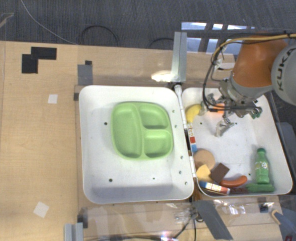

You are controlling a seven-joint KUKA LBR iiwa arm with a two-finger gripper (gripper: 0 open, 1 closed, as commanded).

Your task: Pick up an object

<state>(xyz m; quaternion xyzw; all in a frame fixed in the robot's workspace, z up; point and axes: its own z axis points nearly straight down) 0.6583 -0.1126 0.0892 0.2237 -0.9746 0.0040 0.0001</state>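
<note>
**Fingers together over bare bin floor, nothing held**

Fingers (222, 129) read to me as pressed together into one narrow silvery prong, with nothing between them. The gripper (224, 128) hangs over the upper middle of the right bin (281, 149), above bare white plastic floor.

Nearest to it is a rounded yellow lemon-like piece (193, 113), up against the bin's left wall and just left of the gripper, though apart from it. The other loose objects are well apart from the gripper, along the bin's near end. A flat tan disc (204, 157) lies by the left wall, with a smooth yellow wedge (203, 172) touching it from below. A dark brown block (219, 172) leans beside the wedge. A glossy red sausage shape (234, 181) lies across the near edge, and a thin marker-like stick (213, 187) with coloured bands sits by the left corner. A green plastic bottle (261, 168) lies on its side near the right wall, cap pointing away from me.

Above the gripper I see the orange band (256, 64) of the arm and its grey casing, with black and yellow cables looping over the wrist.

The left bin (95, 179) is a shallow white tray with rounded corners. It holds a matte light-green divided plate (141, 130) with three compartments. Both bins sit side by side on a pale wooden bench (32, 149).
</note>
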